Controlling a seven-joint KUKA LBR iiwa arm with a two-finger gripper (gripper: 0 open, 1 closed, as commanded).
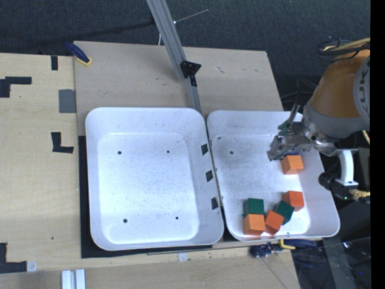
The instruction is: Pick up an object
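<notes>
Over the right bin point(231, 125), the gripper point(284, 147) poised just beside a lone orange block point(292, 164) near the far right wall; open or clenched, impossible to tell from above. Lower in the same bin, a huddle of small cubes: two green blocks point(254, 206), three more orange ones point(254, 223), touching or nearly so. Left bin point(96, 125) alongside on the surface point(132, 71). Lone block probably light, rigid, flat-sided; best pinched across two opposite faces, clear of the bin wall.
</notes>
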